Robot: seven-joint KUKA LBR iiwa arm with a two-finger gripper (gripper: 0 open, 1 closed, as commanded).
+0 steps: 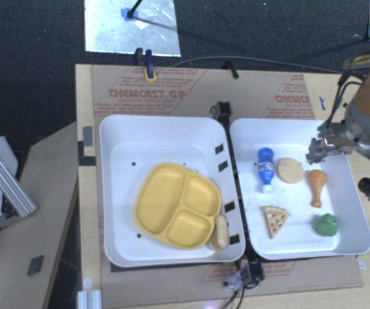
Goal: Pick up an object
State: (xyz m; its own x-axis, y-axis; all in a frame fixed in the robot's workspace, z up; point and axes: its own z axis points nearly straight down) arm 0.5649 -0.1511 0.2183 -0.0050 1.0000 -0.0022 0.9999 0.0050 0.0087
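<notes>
near edge first: right bin (358,237) has a green round item (327,224) in its near right corner and a pizza slice toy (275,220) to its left, lying flat and apart from it. in the left bin (117,172), a yellow divided tray (177,204) with three compartments sits toward the near side, turned at an angle. a small tan bread-roll piece (220,231) lies against the tray's near right edge, beside the divider between the bins.

mid depth, right bin: a chicken drumstick toy (317,185) lies with its fat end away from the camera. left of it is a round tan cookie-like disc (290,170), and just beside or touching that, a small blue and white bottle (266,168) on its side, blue cap at the far end.

gripper (318,152) is over the far right part of the right bin, just beyond the drumstick's fat end and right of the disc. nothing visible between the fingers. cannot tell jaw state, too dark and small. arm comes in from the right, orange band above the wrist.

farther back: brown cardboard sheet (172,89) with red print under both bins, then a shiny foil square (131,18) on the dark floor.
</notes>
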